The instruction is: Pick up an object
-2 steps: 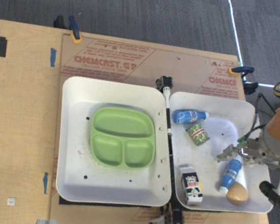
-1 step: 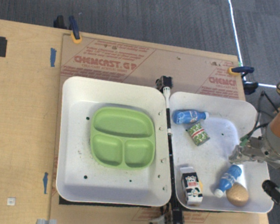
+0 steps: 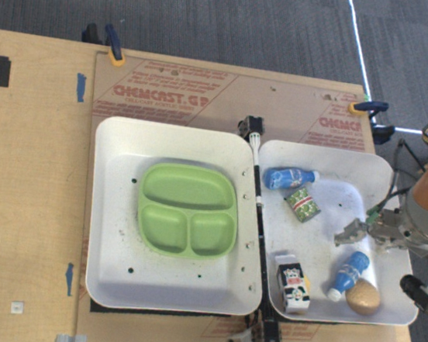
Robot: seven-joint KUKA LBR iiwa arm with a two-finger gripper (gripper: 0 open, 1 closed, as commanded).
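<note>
Green tray [image 3: 189,208] sits in the left bin [image 3: 109,192]. Over in the right bin [image 3: 340,161], the gripper [image 3: 354,232] hovers just above a blue bottle [image 3: 349,273] beside a potato [image 3: 363,298]; whether it's apart or together, I can't tell. A carton [image 3: 293,284] lies nearby.

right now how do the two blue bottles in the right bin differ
The upper bottle lies near the bin's far left, pointing roughly across the view; the lower bottle lies slanted near the front right. The lower one touches a tan potato; the upper sits beside a green packet. Both are blue, lying down.
</note>
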